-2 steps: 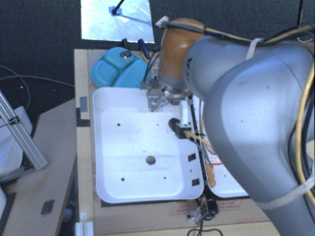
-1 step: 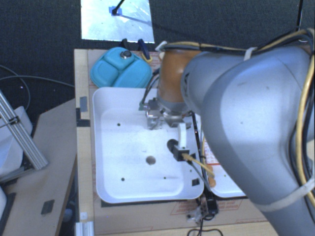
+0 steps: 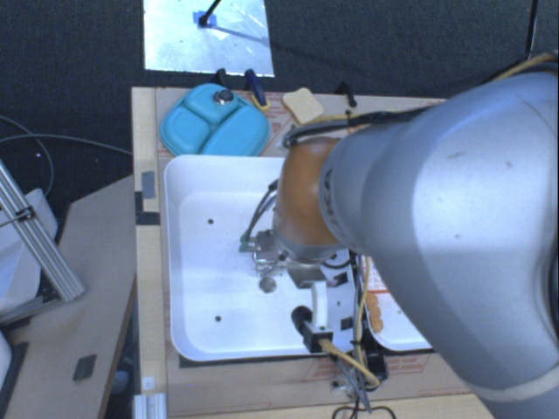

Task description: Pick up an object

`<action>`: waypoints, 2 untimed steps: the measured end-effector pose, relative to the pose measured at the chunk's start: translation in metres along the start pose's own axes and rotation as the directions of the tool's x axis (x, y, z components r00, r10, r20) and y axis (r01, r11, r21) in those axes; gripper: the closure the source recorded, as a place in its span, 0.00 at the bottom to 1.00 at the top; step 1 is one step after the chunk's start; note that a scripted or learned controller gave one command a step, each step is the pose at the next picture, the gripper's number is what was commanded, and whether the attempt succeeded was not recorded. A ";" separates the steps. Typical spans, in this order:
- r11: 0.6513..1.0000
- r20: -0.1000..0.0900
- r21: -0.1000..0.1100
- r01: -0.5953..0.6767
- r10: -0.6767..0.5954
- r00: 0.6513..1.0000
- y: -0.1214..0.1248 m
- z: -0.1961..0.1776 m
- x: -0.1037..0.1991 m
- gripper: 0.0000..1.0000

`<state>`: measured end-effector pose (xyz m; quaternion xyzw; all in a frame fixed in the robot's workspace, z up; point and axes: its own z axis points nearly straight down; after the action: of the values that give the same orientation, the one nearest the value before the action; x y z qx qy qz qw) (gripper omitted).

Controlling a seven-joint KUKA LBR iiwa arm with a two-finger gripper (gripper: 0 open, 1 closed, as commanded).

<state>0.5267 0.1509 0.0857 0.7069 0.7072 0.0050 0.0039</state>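
The big grey arm (image 3: 454, 234) sweeps in from the right and covers most of the right bin (image 3: 403, 330), of which just a white corner shows, with a strip of something orange (image 3: 377, 308) at its edge. Its orange band (image 3: 301, 195) hangs over the left bin (image 3: 205, 260), and below it the wrist hardware and the pincer (image 3: 266, 273) sit low over that bin's floor, tangled with cables (image 3: 349, 369); the pincer's tips are too muddled with metal parts for me to tell whether it grips anything, and I can't make out an object to pick in the bare white floor around it. Behind the bins, on the wooden surface (image 3: 148, 260), lies a blue lidded container (image 3: 214, 122), and beside it a tan sponge-like block (image 3: 303, 105) and a dark blue clip (image 3: 256, 85). Farther back a shiny sheet (image 3: 205, 24) lies on dark carpet (image 3: 70, 59). At left stands an aluminium rail (image 3: 35, 234).
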 end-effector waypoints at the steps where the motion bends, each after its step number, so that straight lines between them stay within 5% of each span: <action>1: 1.000 -0.004 -0.005 0.006 -0.006 1.000 0.056 -0.136 0.032 1.00; 2: 1.000 0.000 0.004 0.002 -0.002 1.000 0.128 -0.007 0.019 1.00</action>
<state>0.6548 0.1698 0.0948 0.7061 0.7081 0.0034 0.0024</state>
